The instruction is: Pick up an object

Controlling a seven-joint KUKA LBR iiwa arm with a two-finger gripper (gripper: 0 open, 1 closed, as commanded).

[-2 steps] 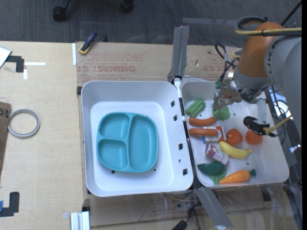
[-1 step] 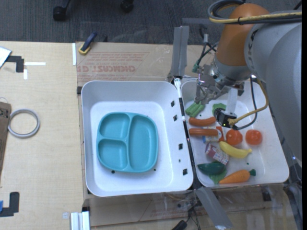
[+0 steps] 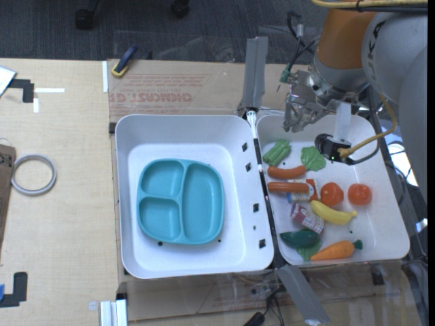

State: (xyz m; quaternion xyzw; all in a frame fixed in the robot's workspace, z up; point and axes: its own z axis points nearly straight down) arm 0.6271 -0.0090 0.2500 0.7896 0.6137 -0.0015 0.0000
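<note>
Reaching from the right, arm (image 3: 380, 39) hovers above right bin (image 3: 391, 212).

So the arm (image 3: 380, 39) is reaching in from the right, and the gripper (image 3: 299, 117) is hanging over the top left corner of the right bin (image 3: 391, 240), nothing between its fingers. Toy food is lying all over that bin: two hot dogs (image 3: 288, 172), two tomatoes (image 3: 332, 193), a banana (image 3: 331, 213), a carrot (image 3: 335, 250), some green bits. A teal divided plate (image 3: 181, 201) is sitting in the left bin (image 3: 129, 182).
</note>
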